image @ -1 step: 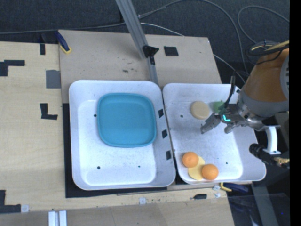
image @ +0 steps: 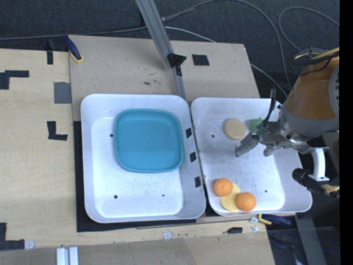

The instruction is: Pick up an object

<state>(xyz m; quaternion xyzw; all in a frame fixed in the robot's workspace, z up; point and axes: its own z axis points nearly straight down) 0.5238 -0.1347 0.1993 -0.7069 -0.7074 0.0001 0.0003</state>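
Tool (image: 254, 146) spread wide, holding nothing, low in the right bin (image: 276, 173) just beside the beige round object (image: 234, 128). Could easily nudge it aside instead of straddling it. Maybe a green thing (image: 255, 125) crowding there too, hard to tell.

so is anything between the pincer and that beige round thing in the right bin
Nothing visible is in the way. The pincer sits over the right bin, just right of and below the beige round object, with bare bin floor between them. A green object lies to the beige one's right, beside that gap rather than across it.
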